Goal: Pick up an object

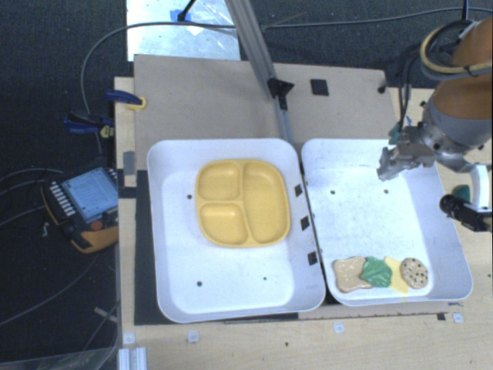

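In the right bin (362, 206), near its front edge, lies a row of toy foods: a tan toast slice (350, 274), a green leafy piece (377, 271), a yellow piece (397, 277) and a chocolate-chip cookie (414, 272). My gripper (393, 163) hangs over the back right part of this bin, well behind the food and apart from it. I see nothing held at its tip.
The left bin (177, 245) holds a yellow three-compartment plate (243, 203). A slanted metal pole (258, 48) crosses the bench behind the bins. Clamps (123, 99) and a handheld controller (85, 203) lie off the bench at the left.
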Robot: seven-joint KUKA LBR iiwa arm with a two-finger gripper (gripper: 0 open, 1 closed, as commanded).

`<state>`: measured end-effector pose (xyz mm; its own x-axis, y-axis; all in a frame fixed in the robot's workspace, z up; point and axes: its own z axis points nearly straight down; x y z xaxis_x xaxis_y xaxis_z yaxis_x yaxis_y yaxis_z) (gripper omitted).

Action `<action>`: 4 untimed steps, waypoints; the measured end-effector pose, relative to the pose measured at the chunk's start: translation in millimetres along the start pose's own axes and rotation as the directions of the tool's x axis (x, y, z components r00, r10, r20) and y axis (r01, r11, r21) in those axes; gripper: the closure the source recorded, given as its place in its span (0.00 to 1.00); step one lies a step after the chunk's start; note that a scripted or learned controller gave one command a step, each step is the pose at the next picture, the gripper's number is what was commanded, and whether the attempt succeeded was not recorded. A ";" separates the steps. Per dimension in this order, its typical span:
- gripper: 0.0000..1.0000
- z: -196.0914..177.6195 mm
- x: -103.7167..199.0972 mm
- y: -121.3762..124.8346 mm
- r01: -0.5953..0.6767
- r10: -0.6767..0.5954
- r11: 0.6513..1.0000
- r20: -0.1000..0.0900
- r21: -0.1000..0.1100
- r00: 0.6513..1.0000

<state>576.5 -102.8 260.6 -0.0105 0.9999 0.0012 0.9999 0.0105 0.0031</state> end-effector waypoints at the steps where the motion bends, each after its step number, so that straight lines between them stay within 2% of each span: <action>1: 1.00 -3.6 56.0 8.1 0.000 0.000 1.000 0.000 0.000 1.000; 3: 1.00 5.9 148.5 31.1 -0.001 0.001 1.000 0.000 0.000 1.000; 4: 1.00 27.4 198.9 32.2 -0.001 0.001 1.000 0.000 0.003 1.000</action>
<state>606.6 96.5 233.6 -0.0097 1.0000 0.0016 1.0000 0.0097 -0.0002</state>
